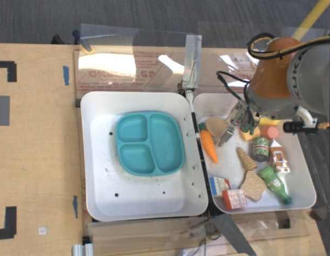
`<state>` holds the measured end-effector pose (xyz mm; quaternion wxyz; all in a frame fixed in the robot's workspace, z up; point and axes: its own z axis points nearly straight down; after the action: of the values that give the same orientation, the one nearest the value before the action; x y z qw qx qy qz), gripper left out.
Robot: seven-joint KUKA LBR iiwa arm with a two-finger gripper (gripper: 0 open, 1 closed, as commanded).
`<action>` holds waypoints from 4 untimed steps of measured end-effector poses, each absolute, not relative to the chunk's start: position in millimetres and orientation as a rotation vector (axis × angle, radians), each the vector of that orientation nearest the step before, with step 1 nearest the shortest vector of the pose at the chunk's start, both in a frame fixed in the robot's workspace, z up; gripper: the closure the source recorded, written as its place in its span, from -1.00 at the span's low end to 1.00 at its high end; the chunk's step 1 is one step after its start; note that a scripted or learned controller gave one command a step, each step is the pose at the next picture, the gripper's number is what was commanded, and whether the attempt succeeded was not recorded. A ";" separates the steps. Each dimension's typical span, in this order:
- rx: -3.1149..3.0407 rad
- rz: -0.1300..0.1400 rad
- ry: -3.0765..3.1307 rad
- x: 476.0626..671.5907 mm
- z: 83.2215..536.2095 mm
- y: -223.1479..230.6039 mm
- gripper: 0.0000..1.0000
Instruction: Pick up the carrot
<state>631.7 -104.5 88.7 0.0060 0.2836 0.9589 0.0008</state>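
Camera view: carrot (209, 145) lies in right bin (306, 188) near its left wall, long axis running top-left to bottom-right, tip twd bottom. Gripper (233, 128) hangs just right of & above it, fingers apart, nothing btwn them. Carrot is down-left of gripper.

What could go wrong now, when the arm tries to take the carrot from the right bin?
1. The carrot lies close against the bin's left wall, so one side of the pincer may strike the wall.
2. A brown rounded piece sits right at the carrot's top end; the pincer could catch or push it instead.
3. The carrot lies slanted and might roll away.
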 end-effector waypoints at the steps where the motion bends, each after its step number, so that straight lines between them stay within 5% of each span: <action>1: 0.299 0.003 3.121 551.1 187.6 -45.2 -1.00; 2: 0.218 0.000 3.122 530.9 95.5 -95.0 -1.00; 3: 0.217 0.000 3.117 532.2 105.7 -94.3 1.00; 4: 0.161 0.003 3.125 541.2 188.4 -42.4 1.00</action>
<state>541.2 -42.4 188.4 0.0061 0.0515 0.9987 0.0010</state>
